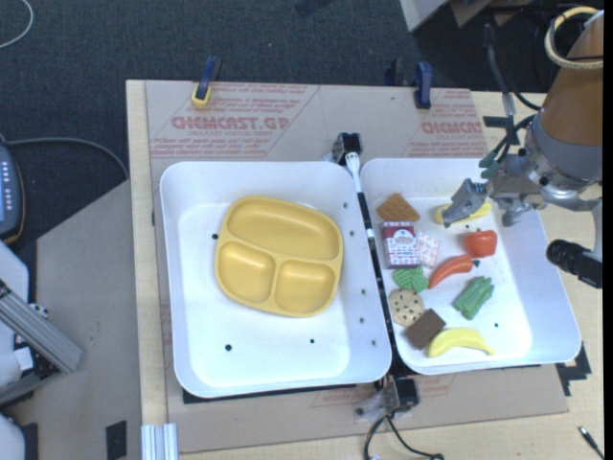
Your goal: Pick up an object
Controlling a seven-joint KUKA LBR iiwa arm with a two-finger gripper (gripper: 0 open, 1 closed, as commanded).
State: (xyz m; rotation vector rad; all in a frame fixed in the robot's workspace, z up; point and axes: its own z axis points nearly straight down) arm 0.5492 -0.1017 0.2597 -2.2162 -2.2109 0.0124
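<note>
Nearest in the right bin (pixel 546 286), a banana (pixel 460 342) beside a brown block (pixel 425 327) and cookie (pixel 406 305). Farther back, green pieces (pixel 473 295), a carrot (pixel 450 271) and tomato (pixel 481 242). Farthest, the gripper (pixel 471 204) low over a yellow piece (pixel 448 216); grip impossible to tell. Leftward, a yellow divided plate (pixel 279 255).

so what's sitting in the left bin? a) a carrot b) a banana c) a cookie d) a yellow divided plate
d, the yellow divided plate lies in the left bin, while the banana, cookie and carrot are in the right bin.
</note>
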